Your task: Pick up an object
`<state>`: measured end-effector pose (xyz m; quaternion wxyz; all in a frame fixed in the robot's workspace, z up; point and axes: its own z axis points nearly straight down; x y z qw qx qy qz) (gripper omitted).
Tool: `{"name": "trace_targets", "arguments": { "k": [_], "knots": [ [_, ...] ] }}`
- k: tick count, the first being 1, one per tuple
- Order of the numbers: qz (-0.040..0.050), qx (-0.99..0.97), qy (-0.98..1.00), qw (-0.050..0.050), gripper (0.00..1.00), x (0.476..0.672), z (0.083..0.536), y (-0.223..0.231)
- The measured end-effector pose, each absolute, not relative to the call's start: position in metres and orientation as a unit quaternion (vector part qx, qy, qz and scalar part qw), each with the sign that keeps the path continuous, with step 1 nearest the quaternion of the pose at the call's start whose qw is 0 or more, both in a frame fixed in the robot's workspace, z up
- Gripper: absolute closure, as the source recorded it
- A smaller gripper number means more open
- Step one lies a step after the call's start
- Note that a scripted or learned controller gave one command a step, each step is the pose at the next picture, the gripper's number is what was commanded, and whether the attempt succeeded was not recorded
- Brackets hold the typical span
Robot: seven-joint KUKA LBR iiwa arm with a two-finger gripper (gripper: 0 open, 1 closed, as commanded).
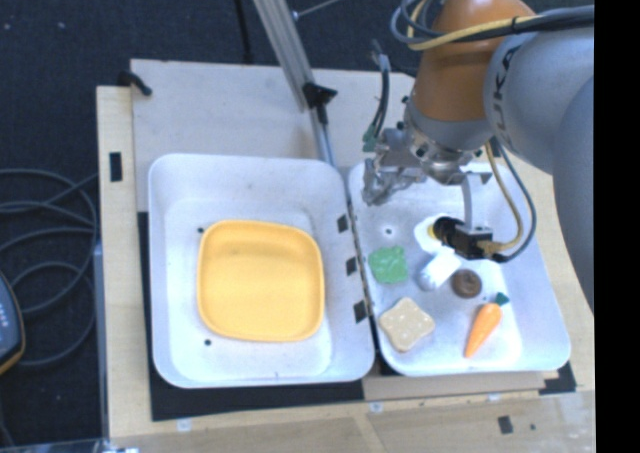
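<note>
end effector: up by the right bin's far-left corner, can't tell its grip tbh
carrot: near edge, right bin
plate: yellow, left bin

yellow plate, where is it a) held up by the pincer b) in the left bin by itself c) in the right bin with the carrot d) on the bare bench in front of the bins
b: the yellow plate lies flat in the left bin, while the carrot sits in the right bin.
</note>
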<state>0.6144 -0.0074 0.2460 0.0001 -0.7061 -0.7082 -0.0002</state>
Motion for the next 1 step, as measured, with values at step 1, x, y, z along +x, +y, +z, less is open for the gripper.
{"name": "trace_targets", "arguments": {
  "k": [1],
  "knots": [
    [-0.001,-0.706,-0.709,0.0,1.0,0.5968,0.254,0.045]
  ]
}}
